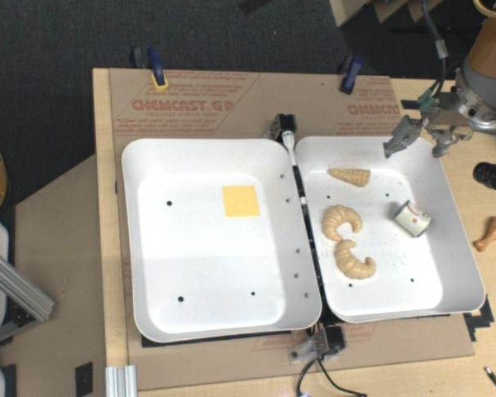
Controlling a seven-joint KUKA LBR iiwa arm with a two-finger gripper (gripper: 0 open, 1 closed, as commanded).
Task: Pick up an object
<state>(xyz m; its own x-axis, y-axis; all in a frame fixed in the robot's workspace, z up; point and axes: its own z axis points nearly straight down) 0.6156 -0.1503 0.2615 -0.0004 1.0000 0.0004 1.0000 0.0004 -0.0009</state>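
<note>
Over far right corner of right shallow white plastic bin (455,246): claw (420,137), hanging above the rim, fingers splayed apart, nothing between them.

Nearest candidate: tan ridged cone-shaped pastry (350,175), lying flat on bin floor, down and to view-left of claw. Long axis roughly across the view, pointed tip toward left, broad end toward claw. Clear floor on all sides; no neighbour touching.

Other candidates in same bin: small white cylinder with red marking (412,218), on its side, almost straight below claw in the view, tilted axis, near right wall but apart from it. Two pale curved croissant-shaped pieces (342,222) and (355,260), mid-bin, one just beside the other; contact cannot be told.

Left shallow white plastic bin (140,246): flat yellow square tile (240,200), alone, well apart from claw, across the divider (302,213) between bins.

Judgement: cone the shortest reach; finger closure best set across its short axis, i.e. along near–far direction of the view. Cylinder likely to roll if nudged. Room to descend open everywhere except close to the far rim under the claw. Brown board-topped bench (107,180) beneath both bins.
</note>
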